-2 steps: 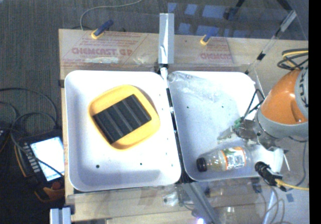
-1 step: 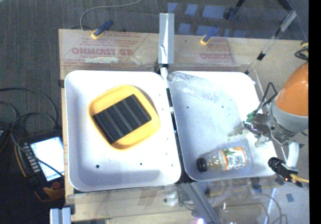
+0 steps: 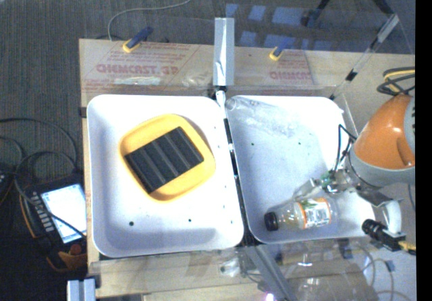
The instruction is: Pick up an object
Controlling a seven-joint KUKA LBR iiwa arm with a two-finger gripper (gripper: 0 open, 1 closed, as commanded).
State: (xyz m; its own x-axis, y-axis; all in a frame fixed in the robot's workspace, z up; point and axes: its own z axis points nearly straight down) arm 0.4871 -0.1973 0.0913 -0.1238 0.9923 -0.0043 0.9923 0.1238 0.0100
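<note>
A clear plastic bottle (image 3: 302, 214) with a black cap and an orange-and-white label lies on its side near the front of the right bin (image 3: 283, 144), cap pointing left. In the left bin (image 3: 108, 212) rests a yellow rounded block with a black ribbed top (image 3: 167, 156). The arm comes in from the right, its orange band (image 3: 388, 138) over the right bin's right rim. My gripper (image 3: 329, 183) hangs low just above the bottle's right end, close to it. I see nothing held in it.
A metal post (image 3: 223, 57) stands at the back between the two bins. Two yellow-and-blue clamps (image 3: 137, 39) sit on the bench's far edge. Cables and a small screen (image 3: 57, 208) lie on the floor at the left.
</note>
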